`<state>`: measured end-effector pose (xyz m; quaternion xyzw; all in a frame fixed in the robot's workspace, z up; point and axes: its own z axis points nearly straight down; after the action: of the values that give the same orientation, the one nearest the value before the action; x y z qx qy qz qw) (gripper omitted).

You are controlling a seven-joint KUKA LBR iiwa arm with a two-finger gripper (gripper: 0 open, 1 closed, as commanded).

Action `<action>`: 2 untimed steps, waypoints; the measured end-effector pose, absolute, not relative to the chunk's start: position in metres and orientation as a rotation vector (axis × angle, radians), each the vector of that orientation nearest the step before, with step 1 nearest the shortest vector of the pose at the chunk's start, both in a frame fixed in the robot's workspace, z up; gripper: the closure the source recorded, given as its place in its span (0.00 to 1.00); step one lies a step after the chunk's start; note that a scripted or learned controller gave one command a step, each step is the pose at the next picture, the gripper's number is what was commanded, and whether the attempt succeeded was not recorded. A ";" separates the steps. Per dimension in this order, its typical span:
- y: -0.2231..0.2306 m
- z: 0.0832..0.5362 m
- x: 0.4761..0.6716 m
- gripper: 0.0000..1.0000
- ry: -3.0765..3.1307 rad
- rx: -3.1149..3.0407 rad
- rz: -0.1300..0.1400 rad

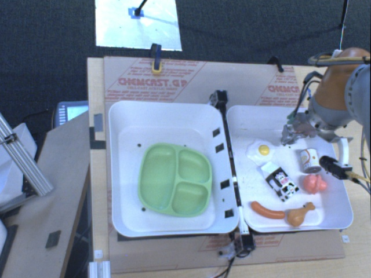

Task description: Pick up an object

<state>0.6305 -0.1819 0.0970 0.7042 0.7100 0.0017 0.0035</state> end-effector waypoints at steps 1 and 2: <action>-0.182 0.161 0.638 1.00 2.222 2.209 0.007; -0.180 0.227 0.641 1.00 2.222 2.208 0.008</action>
<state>0.6408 -0.1805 0.2273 0.7049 0.7093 0.0025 0.0045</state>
